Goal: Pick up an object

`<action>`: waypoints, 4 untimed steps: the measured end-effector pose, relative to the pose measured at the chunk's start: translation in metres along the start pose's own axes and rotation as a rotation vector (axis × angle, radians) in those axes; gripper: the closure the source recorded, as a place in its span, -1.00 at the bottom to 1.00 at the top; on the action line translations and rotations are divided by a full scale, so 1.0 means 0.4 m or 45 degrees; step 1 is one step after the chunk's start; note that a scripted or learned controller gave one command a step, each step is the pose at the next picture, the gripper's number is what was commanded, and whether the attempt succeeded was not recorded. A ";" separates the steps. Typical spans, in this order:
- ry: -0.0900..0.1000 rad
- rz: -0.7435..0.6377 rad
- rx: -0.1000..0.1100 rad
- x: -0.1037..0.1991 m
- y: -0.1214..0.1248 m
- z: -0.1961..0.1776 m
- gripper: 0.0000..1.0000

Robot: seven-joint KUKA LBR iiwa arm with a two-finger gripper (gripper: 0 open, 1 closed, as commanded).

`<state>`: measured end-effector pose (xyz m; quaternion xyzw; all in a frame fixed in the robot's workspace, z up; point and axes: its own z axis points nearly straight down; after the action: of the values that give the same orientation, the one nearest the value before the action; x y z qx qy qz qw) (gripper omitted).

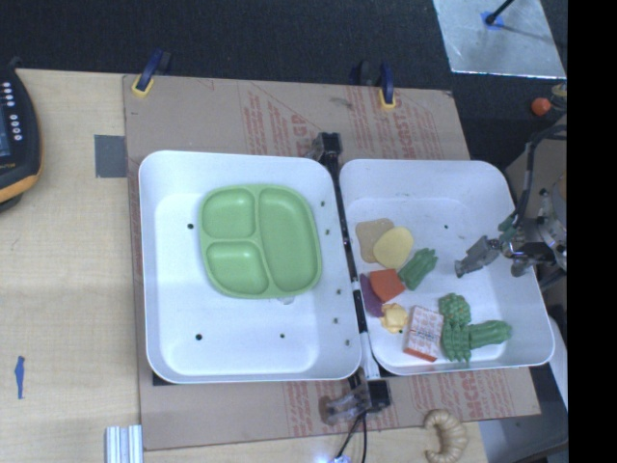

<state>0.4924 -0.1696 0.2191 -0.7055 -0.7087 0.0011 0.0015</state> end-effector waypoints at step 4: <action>0.001 -0.003 -0.003 0.066 -0.037 0.319 -1.00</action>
<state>0.4769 -0.1432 0.0918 -0.7046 -0.7096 0.0001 0.0009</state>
